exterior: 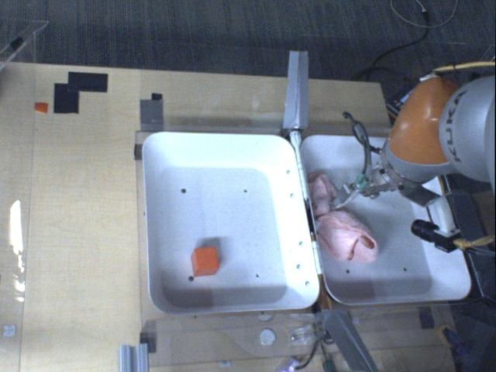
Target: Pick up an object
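Observation:
Two pink soft objects lie in the right bin (434, 277): a small one (321, 190) against the left wall and a larger rounded one (346, 235) just below it. An orange cube (205, 261) rests in the left bin (178, 161), near its front. My gripper (358, 186) hangs over the right bin, just right of the small pink object and above the larger one. The wrist and the orange band (415, 130) cover most of it.
A metal divider post (296, 91) rises between the two bins at the back. Black cables (422, 10) trail on the dark floor behind. Black and orange markers (74, 91) sit on the wooden bench at the left.

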`<action>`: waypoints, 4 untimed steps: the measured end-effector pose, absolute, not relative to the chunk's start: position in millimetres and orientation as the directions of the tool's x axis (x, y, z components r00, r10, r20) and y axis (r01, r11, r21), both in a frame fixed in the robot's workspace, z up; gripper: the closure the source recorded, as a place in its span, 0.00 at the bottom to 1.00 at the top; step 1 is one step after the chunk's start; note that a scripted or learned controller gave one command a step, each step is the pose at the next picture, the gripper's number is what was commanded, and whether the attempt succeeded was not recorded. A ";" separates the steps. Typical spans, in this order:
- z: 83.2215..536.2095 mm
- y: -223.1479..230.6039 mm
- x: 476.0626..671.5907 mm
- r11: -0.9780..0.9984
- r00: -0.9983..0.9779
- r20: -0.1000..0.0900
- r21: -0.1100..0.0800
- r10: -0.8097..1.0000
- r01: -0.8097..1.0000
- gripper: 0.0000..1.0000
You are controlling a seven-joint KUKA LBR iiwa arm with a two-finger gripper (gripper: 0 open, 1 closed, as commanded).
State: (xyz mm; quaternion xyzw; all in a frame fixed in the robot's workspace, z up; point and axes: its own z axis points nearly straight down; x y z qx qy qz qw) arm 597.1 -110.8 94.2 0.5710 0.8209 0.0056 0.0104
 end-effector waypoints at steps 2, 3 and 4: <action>124.7 -153.5 557.5 0.305 -0.305 -0.004 0.008 0.952 0.952 0.00; 92.6 -100.2 578.7 0.303 -0.303 -0.006 0.017 0.953 0.953 0.00; 93.3 -112.0 530.3 0.441 -0.441 -0.013 0.021 0.898 0.897 0.00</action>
